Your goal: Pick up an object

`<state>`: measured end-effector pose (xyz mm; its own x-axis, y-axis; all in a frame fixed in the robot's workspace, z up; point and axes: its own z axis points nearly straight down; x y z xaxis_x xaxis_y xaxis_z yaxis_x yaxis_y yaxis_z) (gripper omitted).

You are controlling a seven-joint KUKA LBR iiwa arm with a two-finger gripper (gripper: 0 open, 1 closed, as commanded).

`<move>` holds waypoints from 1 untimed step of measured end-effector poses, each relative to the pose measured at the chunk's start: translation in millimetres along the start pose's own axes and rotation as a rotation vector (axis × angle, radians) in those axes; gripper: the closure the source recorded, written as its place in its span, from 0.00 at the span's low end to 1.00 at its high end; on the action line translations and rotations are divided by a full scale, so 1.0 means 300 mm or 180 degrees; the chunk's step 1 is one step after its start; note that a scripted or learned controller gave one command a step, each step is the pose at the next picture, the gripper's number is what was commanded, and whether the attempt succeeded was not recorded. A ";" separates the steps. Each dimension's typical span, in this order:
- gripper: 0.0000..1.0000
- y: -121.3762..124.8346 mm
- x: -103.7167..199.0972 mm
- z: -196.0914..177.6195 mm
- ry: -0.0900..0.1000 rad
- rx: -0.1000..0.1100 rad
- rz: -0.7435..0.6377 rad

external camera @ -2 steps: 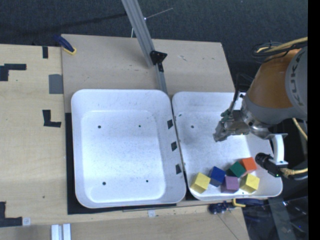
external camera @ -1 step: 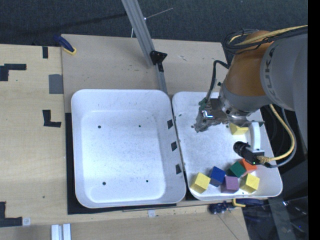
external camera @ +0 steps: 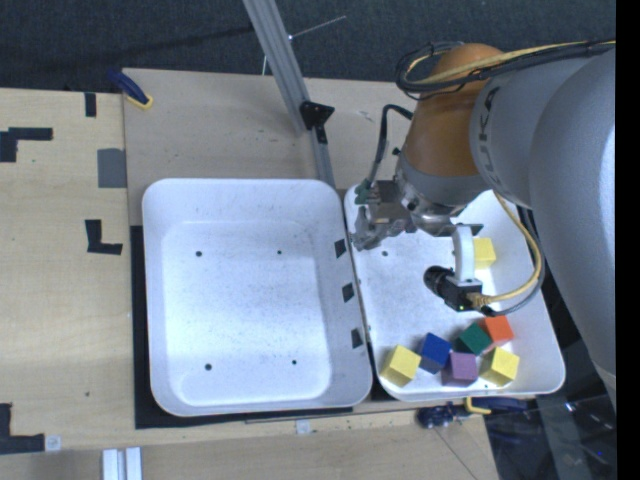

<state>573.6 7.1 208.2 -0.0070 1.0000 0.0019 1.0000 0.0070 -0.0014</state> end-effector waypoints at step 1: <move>1.00 0.070 0.176 -0.050 0.0001 -0.0005 -0.0001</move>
